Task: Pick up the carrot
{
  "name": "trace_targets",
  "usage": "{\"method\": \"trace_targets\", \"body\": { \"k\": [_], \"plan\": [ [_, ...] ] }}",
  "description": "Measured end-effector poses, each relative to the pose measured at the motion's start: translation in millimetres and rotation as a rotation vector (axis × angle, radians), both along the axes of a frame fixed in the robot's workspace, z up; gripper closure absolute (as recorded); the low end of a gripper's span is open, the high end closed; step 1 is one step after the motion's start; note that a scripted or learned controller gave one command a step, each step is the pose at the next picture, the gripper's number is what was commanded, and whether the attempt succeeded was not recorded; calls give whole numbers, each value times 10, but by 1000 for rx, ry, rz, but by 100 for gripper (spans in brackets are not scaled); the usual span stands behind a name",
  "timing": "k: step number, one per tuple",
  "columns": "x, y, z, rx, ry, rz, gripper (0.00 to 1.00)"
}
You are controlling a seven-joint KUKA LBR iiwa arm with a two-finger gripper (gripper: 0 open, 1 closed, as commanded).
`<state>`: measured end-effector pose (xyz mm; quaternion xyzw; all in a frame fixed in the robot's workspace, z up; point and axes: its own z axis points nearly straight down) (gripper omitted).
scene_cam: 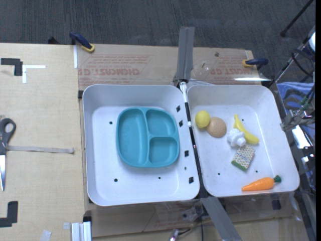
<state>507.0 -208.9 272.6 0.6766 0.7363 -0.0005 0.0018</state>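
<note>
Scissors lie on the bench far left. Left bin holds a blue divided plate. Right bin has a lemon, a tan egg-like ball, banana, sponge — and the carrot at the near right corner by the wall. Gripper state: cannot tell. Step looks like pre-approach — next move needs a descent over the carrot, clear of the bin wall.

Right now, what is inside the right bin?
The right bin holds a lemon, a tan egg-like ball, a banana, a small white item, a sponge and the carrot. Anything under them is hidden.
</note>
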Motion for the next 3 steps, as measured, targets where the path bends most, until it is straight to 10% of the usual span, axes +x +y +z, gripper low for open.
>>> {"method": "trace_targets", "body": {
  "k": [1,2,3],
  "plan": [
    [12,-1,86,-3,0,3,100],
    [-289,-41,-948,3,3,-11,100],
    [-274,139,255,0,0,20,100]
  ]
}}
